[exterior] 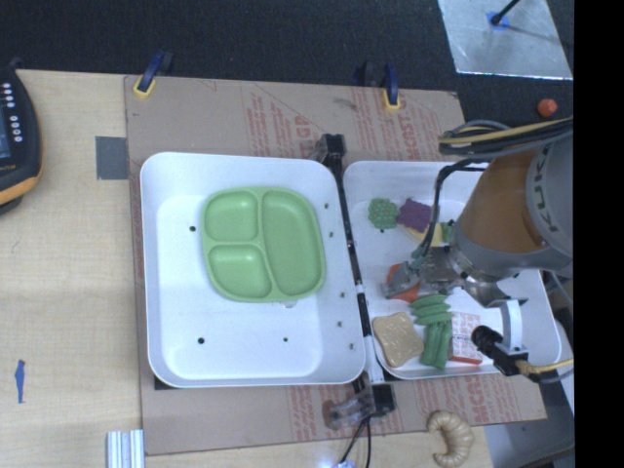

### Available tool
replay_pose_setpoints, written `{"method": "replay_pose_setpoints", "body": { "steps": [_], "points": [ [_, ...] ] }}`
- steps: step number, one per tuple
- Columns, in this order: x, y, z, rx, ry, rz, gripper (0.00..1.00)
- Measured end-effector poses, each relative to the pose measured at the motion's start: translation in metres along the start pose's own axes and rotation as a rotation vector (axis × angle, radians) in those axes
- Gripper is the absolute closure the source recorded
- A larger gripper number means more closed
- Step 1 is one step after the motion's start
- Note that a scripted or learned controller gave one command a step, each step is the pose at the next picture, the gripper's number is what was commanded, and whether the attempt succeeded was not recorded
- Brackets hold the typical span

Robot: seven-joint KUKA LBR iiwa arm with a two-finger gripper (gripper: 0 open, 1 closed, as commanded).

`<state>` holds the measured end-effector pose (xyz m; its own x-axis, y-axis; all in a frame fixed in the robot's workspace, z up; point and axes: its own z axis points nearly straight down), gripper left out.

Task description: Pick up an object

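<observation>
Green bean pods [435,328] lay in right bin [370,188], just below end effector [429,273]; orange-red piece [400,281] at its left side, toast slice [396,337] below-left. I judged best approach: descend straight, centre on one item, avoid clutter. From my remote seat I could not tell how wide end effector stood, nor whether it held anything. Green divided plate [263,244] sat far left in other bin [166,261].

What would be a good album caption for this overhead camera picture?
Robot arm reaching into the right bin of toy food, beside a green divided plate in the left bin.
</observation>
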<state>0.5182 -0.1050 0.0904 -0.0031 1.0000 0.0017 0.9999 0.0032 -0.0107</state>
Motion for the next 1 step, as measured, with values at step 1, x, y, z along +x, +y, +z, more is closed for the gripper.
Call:
{"method": "replay_pose_setpoints", "body": {
  "steps": [1],
  "points": [
    [0.0109,0.0573,-0.0025,-0.013,-0.002,-0.003,0.00]
  ]
}}
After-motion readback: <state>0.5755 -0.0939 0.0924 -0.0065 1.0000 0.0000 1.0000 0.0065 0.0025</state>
